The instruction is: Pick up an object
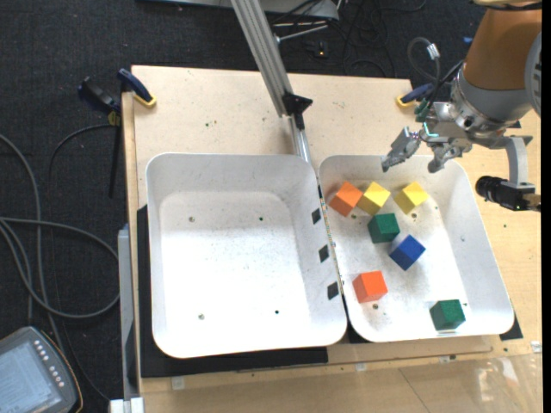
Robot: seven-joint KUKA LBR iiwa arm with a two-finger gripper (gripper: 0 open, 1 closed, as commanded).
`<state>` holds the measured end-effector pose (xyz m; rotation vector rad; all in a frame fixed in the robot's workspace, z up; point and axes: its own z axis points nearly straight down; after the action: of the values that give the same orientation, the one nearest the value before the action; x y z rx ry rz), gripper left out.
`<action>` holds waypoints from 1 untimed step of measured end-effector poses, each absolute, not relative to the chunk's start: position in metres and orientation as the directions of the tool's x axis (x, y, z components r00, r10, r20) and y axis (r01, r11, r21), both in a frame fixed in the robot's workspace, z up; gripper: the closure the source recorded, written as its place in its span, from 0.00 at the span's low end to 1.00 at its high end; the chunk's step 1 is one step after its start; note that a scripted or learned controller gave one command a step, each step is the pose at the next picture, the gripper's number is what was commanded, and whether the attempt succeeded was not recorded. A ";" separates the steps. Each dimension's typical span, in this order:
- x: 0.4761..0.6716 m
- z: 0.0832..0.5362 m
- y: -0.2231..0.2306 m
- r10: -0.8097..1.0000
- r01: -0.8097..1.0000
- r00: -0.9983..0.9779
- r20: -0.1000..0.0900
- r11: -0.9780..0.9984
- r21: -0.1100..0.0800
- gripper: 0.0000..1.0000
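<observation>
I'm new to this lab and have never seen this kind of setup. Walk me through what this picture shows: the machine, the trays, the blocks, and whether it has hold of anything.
The picture comes from one fixed camera above a workbench, looking down at a slant. The grey and orange thing at the upper right is a robot arm. Its claw, a two-finger grasping part, hangs over the far edge of the right bin with its fingers spread, and nothing sits between them.

Two shallow white bins lie side by side. The left bin is on the other side of the divide. The right bin holds seven small cubes: an orange one, two yellow, a green one, a blue one, another orange and another green.

The robot's job is to pick up one object; it has not yet.
</observation>
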<state>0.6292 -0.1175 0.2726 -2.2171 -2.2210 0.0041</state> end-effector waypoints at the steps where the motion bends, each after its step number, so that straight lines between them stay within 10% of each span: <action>1: 0.630 0.275 -0.118 1.000 1.000 -0.003 0.000 0.003 0.000 0.00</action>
<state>0.6299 -0.1175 0.2753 -2.2190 -2.2246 0.0001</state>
